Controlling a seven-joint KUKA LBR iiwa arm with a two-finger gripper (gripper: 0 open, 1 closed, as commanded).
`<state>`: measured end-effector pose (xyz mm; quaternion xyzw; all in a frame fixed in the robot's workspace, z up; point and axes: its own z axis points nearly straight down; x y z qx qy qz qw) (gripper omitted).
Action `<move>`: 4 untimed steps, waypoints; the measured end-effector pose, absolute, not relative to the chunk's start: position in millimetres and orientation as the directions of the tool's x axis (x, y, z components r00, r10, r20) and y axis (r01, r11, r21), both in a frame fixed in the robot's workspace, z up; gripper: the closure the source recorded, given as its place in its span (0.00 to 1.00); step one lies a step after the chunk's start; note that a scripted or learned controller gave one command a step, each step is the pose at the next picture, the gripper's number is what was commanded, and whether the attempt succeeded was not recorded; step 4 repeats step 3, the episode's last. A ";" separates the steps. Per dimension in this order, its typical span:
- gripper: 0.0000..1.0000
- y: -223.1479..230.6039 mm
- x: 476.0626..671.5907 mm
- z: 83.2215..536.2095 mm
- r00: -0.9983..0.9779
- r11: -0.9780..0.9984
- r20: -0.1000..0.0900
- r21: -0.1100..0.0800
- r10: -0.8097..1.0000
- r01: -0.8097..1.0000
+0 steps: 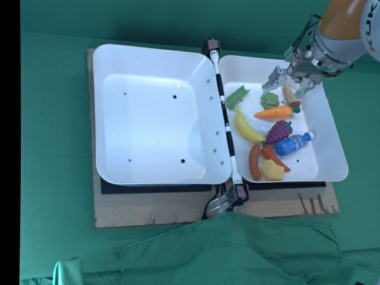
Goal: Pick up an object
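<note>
Where green cloth covers the desk [53, 159], a brown cardboard sheet [148, 215] carries two smooth, glossy white bins with rounded corners. The left bin [119, 58] is the larger in view; the right bin [332, 159] holds small plastic toy foods. The grey pincer [289, 81] hangs over the right bin's far part, fingers spread apart with nothing between them. A curved yellow banana [246, 127] runs from far-left to near-right, left of and nearer than the pincer. A tapered orange carrot [274, 113] lies almost left-to-right, tip pointing left, just on the near side of the pincer. A knobbly green broccoli [269, 100] sits just beside the left finger.
</note>
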<state>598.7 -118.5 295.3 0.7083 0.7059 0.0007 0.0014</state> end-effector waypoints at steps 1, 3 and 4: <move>0.00 -182.3 543.5 343.9 0.010 -0.010 -0.005 0.009 1.000 1.000; 1.00 -188.6 527.9 400.3 0.007 -0.007 -0.007 0.014 1.000 1.000; 1.00 -188.6 527.9 400.3 0.007 -0.007 -0.007 0.014 1.000 1.000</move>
